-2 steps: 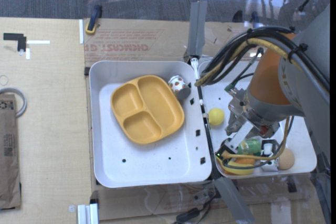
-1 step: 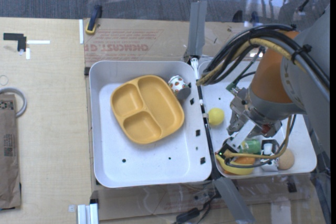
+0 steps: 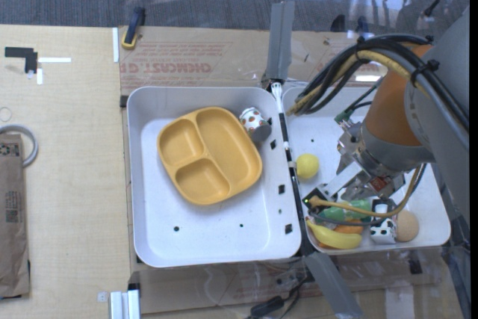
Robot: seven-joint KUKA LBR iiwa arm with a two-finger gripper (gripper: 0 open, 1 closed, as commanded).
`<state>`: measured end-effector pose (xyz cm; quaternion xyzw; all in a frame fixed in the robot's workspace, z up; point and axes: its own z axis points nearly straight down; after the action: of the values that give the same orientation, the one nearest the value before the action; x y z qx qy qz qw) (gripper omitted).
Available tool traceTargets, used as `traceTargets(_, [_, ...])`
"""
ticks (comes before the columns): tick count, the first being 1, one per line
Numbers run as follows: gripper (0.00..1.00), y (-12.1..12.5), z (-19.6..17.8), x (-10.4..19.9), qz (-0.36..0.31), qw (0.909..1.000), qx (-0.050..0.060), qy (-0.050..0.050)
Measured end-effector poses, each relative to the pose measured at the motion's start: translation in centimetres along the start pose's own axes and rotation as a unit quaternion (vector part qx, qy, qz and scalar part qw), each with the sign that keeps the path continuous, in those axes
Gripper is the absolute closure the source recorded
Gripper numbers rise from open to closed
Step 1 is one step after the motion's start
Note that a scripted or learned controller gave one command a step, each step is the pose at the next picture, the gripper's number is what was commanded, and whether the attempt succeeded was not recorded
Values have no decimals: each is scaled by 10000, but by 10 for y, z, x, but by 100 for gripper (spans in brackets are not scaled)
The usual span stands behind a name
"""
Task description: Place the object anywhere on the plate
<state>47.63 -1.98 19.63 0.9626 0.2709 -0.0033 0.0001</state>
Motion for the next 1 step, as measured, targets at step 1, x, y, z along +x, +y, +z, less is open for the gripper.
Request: traceTargets(1, [100,54,-9,-33,-68,10000,2,3])
